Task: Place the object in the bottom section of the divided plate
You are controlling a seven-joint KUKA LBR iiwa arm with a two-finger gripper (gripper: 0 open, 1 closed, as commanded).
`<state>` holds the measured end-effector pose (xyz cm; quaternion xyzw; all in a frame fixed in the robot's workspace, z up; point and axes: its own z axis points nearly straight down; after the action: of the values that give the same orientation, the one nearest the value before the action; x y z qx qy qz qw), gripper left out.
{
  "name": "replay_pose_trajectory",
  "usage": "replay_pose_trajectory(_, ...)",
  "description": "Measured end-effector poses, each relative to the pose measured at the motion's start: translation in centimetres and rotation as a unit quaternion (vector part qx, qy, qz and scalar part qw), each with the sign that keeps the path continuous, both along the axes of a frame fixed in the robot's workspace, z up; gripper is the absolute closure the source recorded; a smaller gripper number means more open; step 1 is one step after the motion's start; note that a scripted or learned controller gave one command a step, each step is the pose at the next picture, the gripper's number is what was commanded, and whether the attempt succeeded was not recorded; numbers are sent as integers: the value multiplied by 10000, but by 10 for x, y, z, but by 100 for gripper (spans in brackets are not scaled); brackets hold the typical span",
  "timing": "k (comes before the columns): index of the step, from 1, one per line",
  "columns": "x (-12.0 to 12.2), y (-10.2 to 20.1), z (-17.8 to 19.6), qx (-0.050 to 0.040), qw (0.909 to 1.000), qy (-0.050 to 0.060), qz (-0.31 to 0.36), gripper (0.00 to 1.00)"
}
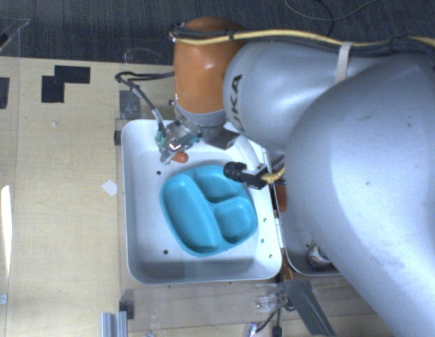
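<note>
Inside one white bin (137, 209) lies one three-section blue plate (207, 209).

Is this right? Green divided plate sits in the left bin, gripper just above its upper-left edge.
Not quite: the divided plate is blue, not green, as the camera view shows. It does sit in the left bin, with the gripper just above its upper-left edge.

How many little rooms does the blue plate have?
3. The blue plate has one long section on its left side, one small section at the upper right, and one at the lower right. None looks hidden.
</note>
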<state>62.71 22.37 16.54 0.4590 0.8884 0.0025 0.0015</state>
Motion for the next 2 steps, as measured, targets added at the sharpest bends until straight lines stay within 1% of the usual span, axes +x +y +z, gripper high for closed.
replay_pose_trajectory(1, -37, 3, 17, -11, 9614, -15, 2752, 100)
replay_pose_trajectory(2, -38, 12, -25, -9, 9963, 6, 856, 100)
